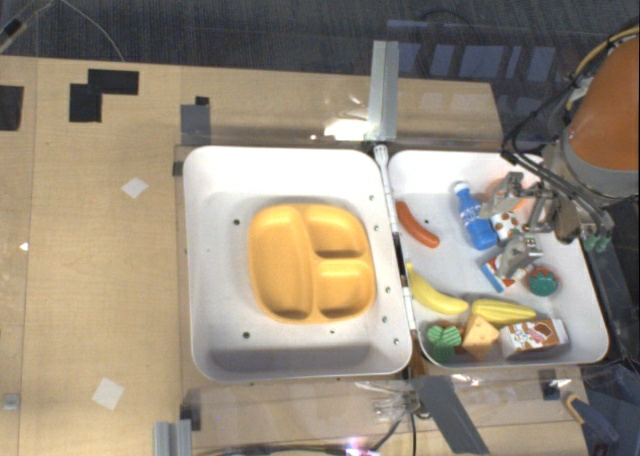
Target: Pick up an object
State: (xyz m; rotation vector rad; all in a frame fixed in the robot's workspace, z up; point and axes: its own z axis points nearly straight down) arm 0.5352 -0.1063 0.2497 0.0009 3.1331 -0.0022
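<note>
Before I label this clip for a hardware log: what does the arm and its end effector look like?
The arm shows a rounded orange section over a grey band. Black cables loop beside it. The end effector is a metallic grey assembly of thin struts and brackets.

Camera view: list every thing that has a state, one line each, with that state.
Yellow tray: upright, flat in the left bin.
Blue bottle: lying on its side in the right bin.
Sausage: lying loose by the right bin's left wall.
Banana: lying flat.
Small carton: lying on its side.
Gripper: low over the right bin, fingers unclear.
</note>
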